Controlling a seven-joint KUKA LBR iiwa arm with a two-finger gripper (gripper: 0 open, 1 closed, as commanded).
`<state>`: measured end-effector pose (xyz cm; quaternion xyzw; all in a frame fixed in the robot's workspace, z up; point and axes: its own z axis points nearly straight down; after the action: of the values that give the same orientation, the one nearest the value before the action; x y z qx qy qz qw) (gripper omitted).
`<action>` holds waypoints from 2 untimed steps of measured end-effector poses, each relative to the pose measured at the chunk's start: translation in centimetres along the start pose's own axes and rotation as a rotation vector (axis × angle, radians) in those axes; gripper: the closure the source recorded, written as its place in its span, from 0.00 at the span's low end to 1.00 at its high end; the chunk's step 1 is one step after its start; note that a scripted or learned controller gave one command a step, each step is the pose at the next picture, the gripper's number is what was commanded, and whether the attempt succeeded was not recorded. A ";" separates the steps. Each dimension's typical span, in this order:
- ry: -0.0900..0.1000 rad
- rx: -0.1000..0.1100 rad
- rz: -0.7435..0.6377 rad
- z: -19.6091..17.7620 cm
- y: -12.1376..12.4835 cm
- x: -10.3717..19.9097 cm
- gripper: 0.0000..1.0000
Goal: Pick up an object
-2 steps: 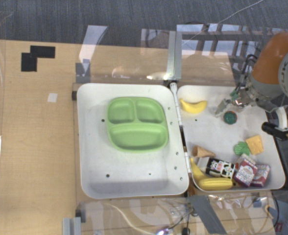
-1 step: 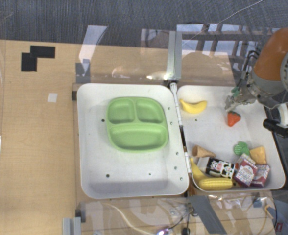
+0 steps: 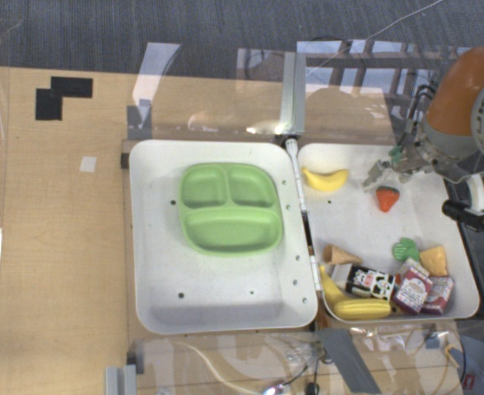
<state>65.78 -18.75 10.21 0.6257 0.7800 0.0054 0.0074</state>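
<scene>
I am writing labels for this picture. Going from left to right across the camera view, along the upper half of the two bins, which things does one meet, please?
Green divided plate in the left bin → banana in the right bin → gripper, with the strawberry just below it → the arm's orange band.

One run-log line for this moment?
hand: above right bin | strawberry: below hand, not held | green plate: left bin
</scene>
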 end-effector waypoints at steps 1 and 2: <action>0.000 0.007 -0.051 1.3 -3.5 -1.1 0.00; 0.001 0.007 0.013 1.3 -2.0 0.5 0.00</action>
<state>63.77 -18.74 8.86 0.6306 0.7761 0.0030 0.0049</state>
